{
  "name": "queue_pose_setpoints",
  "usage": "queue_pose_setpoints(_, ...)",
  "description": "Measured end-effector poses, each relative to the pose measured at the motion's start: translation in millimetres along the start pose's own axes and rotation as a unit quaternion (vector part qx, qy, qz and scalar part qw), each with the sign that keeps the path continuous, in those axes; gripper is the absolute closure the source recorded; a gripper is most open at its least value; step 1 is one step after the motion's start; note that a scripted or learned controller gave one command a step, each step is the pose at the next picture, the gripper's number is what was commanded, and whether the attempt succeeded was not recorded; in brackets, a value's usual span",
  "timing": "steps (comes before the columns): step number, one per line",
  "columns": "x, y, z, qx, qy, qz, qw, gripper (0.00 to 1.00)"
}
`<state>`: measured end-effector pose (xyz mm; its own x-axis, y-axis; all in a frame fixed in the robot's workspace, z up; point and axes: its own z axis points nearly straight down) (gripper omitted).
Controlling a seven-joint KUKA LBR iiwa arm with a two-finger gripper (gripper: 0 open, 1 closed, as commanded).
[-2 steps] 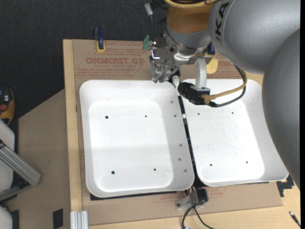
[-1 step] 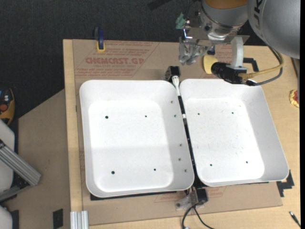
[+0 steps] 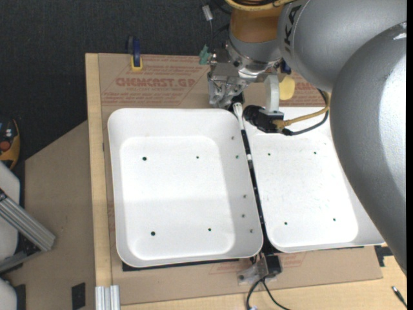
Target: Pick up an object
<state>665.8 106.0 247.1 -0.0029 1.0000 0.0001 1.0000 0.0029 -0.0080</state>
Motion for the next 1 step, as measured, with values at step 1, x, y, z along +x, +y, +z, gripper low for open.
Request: queue_pose_setpoints(1,-32.4,-16.7,-40.2,-0.005,0.0,0.003,1.0,1.0)
